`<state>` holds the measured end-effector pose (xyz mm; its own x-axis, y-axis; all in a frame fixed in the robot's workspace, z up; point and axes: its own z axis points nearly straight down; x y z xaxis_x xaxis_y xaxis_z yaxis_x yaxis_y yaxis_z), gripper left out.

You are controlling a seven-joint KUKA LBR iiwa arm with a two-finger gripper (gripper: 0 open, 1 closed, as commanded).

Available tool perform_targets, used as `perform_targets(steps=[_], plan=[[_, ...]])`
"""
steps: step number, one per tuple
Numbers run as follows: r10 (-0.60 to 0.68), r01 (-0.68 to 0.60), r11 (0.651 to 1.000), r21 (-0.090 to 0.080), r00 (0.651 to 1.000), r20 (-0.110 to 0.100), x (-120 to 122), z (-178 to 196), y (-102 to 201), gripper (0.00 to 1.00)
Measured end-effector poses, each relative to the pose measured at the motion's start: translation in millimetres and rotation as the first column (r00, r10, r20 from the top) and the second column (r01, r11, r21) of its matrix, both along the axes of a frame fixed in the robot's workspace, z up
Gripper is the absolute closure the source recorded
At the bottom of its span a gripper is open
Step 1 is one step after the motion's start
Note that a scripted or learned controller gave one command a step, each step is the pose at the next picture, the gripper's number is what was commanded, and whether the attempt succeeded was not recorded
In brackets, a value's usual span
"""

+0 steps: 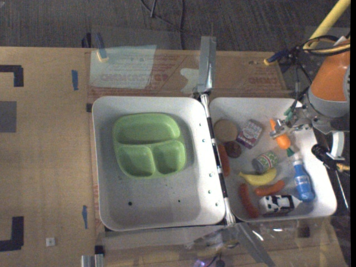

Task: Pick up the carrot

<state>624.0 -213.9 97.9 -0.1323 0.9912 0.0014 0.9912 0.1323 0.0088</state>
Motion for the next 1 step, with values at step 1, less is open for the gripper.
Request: perform_targets(steps=[1], plan=[[-0.08, 0.08, 0.997, -0.003, 0.997, -0.008, -49.2, 84.1, 36.9, 1.0]])
